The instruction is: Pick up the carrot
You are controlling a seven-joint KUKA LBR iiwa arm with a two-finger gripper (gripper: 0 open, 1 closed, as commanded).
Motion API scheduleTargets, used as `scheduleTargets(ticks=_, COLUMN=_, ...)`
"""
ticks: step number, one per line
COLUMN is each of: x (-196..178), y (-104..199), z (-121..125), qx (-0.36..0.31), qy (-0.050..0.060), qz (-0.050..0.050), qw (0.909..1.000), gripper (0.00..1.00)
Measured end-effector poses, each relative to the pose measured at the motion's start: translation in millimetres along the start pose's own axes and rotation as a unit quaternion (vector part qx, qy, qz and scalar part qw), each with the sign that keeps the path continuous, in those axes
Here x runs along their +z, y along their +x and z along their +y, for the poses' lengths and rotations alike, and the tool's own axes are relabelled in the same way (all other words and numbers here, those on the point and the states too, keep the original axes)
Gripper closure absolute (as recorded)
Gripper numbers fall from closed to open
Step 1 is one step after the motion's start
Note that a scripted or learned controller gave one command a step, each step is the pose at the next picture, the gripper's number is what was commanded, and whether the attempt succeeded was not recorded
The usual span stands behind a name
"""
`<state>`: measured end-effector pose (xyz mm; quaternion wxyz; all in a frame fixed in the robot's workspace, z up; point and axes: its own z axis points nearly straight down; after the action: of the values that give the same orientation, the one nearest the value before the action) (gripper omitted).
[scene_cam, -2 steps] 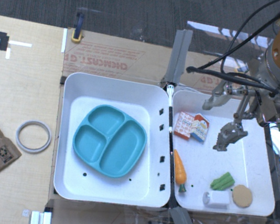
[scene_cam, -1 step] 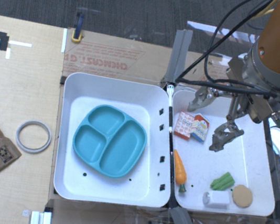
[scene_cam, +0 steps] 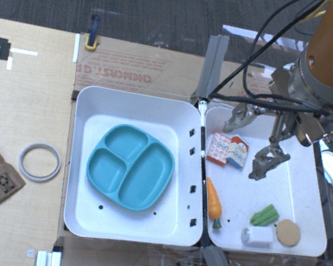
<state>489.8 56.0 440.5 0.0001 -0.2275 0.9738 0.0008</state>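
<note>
The orange carrot (scene_cam: 212, 198) lies along the left wall of the right bin (scene_cam: 317, 186), with its green stub pointing toward the front. My gripper (scene_cam: 252, 140) hangs over the back half of that bin, up and to the right of the carrot and apart from it. Its two fingers (scene_cam: 268, 162) are spread, so it is open with nothing between them. A small red, white and blue carton (scene_cam: 227, 151) sits just under and left of the fingers.
A green toy vegetable (scene_cam: 264, 215), a tan round disc (scene_cam: 288, 233) and a white cylinder (scene_cam: 256, 237) lie in the right bin's front corner. The left bin (scene_cam: 79, 146) holds a blue divided plate (scene_cam: 130, 166). A tape ring (scene_cam: 40, 161) lies on the bench.
</note>
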Motion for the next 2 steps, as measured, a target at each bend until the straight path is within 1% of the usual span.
scheduleTargets(ticks=2, x=0.0, y=0.0, z=0.0, qx=0.000, qy=0.000, qz=0.000, qw=1.0000, gripper=0.00)
